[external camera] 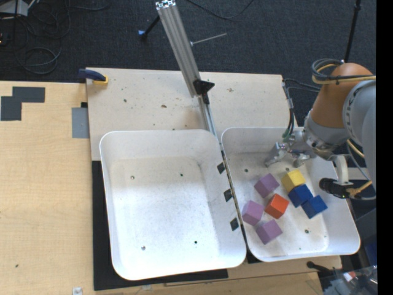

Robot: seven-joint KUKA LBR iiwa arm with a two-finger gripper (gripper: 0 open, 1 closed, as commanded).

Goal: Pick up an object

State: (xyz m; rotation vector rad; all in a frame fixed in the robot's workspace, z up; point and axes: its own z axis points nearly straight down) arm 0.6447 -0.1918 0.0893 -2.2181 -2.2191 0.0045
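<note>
No writing is readable. Matte cubes (three purple, two blue, one orange, one yellow) cluster in the right bin of smooth white plastic. The metal claw hangs above-left of the yellow cube, grip indiscernible.

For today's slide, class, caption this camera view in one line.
Gripper poised in the right bin above seven coloured blocks.

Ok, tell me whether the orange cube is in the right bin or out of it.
In. The orange cube lies on the right bin's floor, among purple blocks.
</note>
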